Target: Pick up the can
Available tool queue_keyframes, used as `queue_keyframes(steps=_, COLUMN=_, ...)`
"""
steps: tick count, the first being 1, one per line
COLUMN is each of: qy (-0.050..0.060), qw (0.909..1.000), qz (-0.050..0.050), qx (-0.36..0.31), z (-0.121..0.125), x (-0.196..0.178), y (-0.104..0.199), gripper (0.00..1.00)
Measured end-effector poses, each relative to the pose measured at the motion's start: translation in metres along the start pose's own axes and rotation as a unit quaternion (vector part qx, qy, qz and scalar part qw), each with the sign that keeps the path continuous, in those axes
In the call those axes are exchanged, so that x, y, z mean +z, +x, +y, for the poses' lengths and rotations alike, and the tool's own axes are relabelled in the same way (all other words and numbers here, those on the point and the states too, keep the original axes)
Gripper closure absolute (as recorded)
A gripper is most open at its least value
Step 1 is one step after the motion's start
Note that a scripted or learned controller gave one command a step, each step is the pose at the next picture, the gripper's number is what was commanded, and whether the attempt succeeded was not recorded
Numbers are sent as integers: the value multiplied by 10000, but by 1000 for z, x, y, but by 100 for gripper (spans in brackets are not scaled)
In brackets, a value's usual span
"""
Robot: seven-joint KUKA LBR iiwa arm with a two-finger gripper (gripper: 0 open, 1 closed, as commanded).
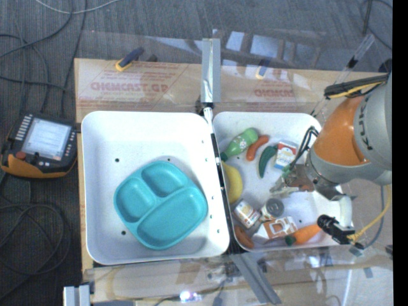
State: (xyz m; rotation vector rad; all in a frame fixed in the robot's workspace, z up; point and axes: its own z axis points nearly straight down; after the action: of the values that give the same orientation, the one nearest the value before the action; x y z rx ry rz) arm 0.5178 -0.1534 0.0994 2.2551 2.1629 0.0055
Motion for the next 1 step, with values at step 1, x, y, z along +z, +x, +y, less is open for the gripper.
queue_keyframes(steps=1, qy=1, qw=10000, qz=3, qx=0, z=0, x=0, y=0, gripper=0)
